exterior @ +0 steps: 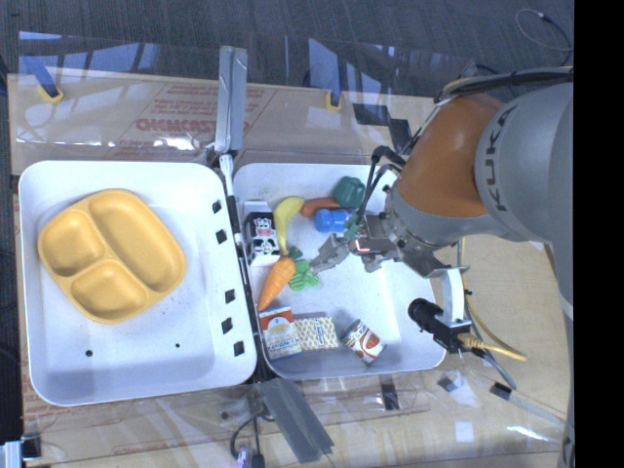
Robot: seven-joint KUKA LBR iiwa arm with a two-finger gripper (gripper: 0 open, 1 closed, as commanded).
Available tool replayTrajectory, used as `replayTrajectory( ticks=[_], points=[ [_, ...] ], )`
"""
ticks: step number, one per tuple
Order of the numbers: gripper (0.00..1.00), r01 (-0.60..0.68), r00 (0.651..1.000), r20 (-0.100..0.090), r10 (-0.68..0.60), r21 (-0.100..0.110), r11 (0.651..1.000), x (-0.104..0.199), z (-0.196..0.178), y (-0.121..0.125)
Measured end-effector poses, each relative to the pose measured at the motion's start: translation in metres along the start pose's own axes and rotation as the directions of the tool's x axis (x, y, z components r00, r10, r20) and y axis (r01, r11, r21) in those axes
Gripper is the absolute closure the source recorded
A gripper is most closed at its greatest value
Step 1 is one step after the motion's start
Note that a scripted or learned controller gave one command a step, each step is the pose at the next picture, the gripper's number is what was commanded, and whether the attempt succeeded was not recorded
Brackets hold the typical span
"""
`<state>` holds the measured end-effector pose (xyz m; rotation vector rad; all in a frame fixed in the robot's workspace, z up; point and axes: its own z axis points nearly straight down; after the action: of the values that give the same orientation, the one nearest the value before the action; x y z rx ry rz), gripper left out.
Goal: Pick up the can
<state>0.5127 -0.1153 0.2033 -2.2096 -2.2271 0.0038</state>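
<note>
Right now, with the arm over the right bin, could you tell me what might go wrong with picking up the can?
1. The can lies tilted on its side near the bin's front wall, so it may roll or slip away.
2. The cracker box lies just beside it and could get nudged.
3. The gripper sits over the carrot and toy vegetables, well away from the can.

Two bins (58,378), one can (364,341)
</note>
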Motion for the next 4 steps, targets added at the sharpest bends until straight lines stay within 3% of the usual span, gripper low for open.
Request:
replayTrajectory(
  ticks=[1,2,3,4],
  points=[
    [0.00,-0.113,0.994,0.000,0.113,-0.001,0.994,-0.017,0.093,-0.036],
    [0.00,0.198,0.980,-0.001,-0.198,-0.011,0.980,-0.045,0.107,-0.032],
    [0.00,0.230,0.973,0.002,-0.230,-0.004,0.973,-0.042,0.111,0.029],
    [0.00,0.256,0.967,-0.009,-0.255,0.031,0.966,-0.036,0.118,0.134]
  ],
)
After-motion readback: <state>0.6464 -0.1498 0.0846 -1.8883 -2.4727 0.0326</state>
